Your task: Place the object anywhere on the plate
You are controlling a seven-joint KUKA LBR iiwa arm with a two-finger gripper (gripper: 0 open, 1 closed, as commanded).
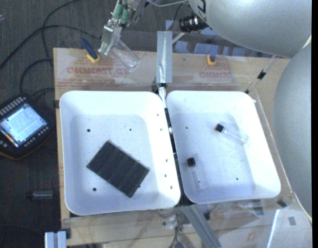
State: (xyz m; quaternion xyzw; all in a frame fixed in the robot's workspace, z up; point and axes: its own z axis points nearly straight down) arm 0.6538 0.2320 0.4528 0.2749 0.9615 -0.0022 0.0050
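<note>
The arm is up high over the far edge of the bench, beyond the 2 white bins, and the claw (113, 44) hangs there above the bare board near the far left corner. Something clear and glassy, a vial (125, 57) by the look of it, sits at its tip, slanting down to the right. I can't make out whether that vial is truly pinched between the fingers or only lies in front of them, so I cannot tell how the claw stands.

The plate (118, 168), a dark ribbed slab, lies flat in the left bin (76, 107), towards its near edge and turned at an angle. Nothing rests on it. In the right bin (252, 112) lie 2 more clear vials with black caps: one (230, 132) near the middle towards the far right, the other (194, 172) close to the near left corner by the divider between the bins.

My reading is that the carry is in hand, if the vial is really held, and the placing is not yet done. The next move calls for bringing the claw towards the near edge, over the left bin, until it is above the dark plate, then lowering close before letting go, since a round vial dropped from height would likely roll off the slab.
</note>
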